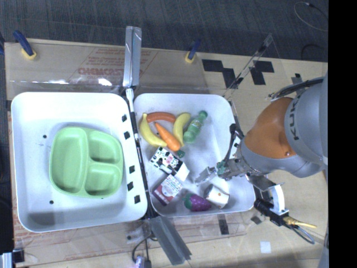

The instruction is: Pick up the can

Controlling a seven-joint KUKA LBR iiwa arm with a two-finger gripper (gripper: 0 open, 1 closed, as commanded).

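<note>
A whitish can (217, 196) lies on its side near the front right corner of the right bin (223, 108). My gripper (209, 173) hangs low over the bin floor, just behind and slightly left of the can. It sits at the end of the grey arm with its orange band (268, 135), which comes in from the right. I see nothing held in the gripper.
Beside the can lie a purple fruit (196, 202), a dark red packet (168, 188) and a black-and-white box (166, 160). Further back are two bananas (146, 133), a carrot (168, 136) and a green bottle (194, 127). The left bin holds a green divided plate (85, 161).
</note>
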